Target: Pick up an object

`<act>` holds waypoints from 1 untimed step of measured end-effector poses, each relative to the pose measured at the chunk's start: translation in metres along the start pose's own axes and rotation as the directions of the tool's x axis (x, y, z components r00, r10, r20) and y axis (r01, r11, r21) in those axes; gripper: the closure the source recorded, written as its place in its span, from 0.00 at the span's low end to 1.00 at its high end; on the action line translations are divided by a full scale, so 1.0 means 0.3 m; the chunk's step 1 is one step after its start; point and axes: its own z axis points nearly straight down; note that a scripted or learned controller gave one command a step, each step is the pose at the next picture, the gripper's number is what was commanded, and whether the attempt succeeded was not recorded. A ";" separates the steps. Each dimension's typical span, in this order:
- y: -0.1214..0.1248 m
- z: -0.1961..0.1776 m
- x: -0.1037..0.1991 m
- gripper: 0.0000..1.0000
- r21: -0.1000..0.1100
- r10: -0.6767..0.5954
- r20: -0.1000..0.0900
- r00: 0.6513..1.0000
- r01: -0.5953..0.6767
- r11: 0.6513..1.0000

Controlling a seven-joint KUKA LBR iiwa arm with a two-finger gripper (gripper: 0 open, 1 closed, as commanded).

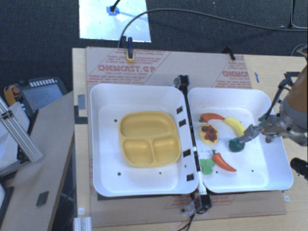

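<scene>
Two shallow white bins sit side by side on the bench, and we see the arm (296,105) reaching in from the right over the right bin (274,177). The gripper (244,137) hangs low in the middle of that bin, its tip right at a dark green object (236,146) (whether the tip touches it or merely overlaps it in our view, we cannot tell). We also cannot tell how far the jaws stand apart, nor whether anything is caught between them.

Around the gripper the bin is crowded toward its left half. A yellow banana (235,125) lies just far of the tip, an orange-red pepper (211,117) lies farther left along the far side, and a small pizza slice (208,133) rests near the divider. On the near side we find an orange carrot (223,162) tilted beside a light green toy (207,166).

The right and near-right parts of that bin's floor lie bare, giving the most open room. The left bin (103,143) holds a yellow divided tray (148,138) at its centre, with bare white floor all round it up to the walls.
</scene>
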 end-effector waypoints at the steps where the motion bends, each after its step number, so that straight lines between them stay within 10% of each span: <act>1: 0.009 -0.021 0.002 0.00 -0.013 -0.004 0.003 1.000 0.004 1.000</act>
